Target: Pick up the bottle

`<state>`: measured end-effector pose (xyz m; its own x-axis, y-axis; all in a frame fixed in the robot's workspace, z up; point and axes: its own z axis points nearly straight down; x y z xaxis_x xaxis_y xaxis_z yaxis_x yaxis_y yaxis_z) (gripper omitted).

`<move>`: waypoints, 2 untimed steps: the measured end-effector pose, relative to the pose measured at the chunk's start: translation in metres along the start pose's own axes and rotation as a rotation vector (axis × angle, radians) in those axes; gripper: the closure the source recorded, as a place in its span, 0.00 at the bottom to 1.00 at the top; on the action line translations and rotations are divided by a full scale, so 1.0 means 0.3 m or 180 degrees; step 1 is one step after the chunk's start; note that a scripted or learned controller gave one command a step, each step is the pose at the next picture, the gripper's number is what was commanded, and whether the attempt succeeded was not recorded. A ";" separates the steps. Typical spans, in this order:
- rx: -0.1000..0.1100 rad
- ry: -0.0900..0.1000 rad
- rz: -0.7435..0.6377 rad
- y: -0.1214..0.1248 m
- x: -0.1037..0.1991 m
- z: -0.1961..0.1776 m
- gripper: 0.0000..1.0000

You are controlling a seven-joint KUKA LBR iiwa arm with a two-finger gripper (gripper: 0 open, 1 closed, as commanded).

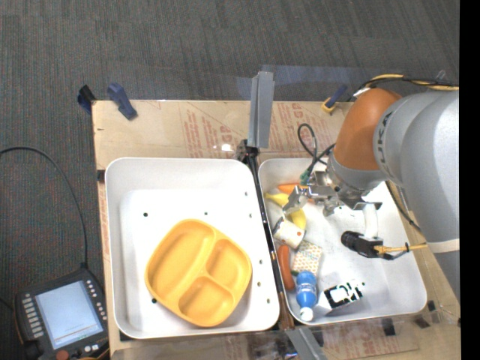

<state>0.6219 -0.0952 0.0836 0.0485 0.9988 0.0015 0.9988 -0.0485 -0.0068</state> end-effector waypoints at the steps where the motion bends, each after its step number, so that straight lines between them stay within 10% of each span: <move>1: 0.0025 0.0005 -0.0001 -0.003 0.000 -0.016 1.00; 2: 0.0001 -0.0005 -0.0954 -0.043 0.222 -0.331 1.00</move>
